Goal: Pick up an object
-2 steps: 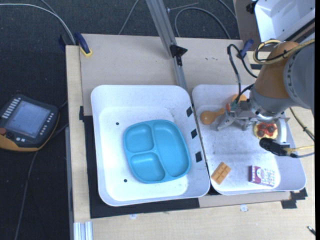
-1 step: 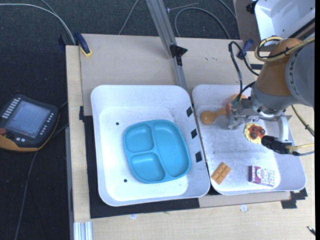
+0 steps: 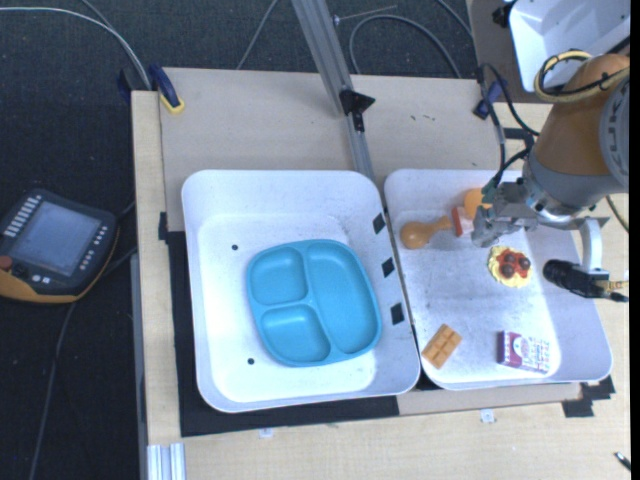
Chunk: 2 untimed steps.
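Over the right bin, the gripper is hovering near the far wall; its opening cannot be judged from this angle. Left bin is holding a blue divided tray. Right bin is holding an orange-handled utensil, purple carton, print unreadable, fruit tart, tan block.

Likely robotics lab, teach pendant, cables, bench
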Available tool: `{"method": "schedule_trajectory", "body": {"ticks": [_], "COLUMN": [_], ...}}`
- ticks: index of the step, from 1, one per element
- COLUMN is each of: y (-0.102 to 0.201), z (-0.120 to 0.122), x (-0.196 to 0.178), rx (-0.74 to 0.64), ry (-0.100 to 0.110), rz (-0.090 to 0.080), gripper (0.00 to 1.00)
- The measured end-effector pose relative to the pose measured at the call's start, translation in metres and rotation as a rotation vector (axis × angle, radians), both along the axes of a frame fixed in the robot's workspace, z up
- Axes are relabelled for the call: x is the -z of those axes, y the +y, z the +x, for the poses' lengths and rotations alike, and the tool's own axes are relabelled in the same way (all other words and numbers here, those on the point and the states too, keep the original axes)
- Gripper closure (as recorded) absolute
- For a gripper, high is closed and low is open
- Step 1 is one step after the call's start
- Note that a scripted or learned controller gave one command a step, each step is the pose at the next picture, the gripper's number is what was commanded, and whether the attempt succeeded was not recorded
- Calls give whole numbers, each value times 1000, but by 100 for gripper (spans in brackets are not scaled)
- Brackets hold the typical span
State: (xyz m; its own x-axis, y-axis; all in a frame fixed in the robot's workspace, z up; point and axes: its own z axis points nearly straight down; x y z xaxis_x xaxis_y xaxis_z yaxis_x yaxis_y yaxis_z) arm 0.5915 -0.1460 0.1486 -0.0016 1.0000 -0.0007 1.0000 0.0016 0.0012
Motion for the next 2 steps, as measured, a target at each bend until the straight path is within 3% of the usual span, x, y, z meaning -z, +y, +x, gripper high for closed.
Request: {"method": "schedule_trajectory", "body": {"ticks": [2], "y": [7], "z": [5], "x": [-84], "rx": [-2], "ry": [1], "rz": [0], "gripper": [100]}}
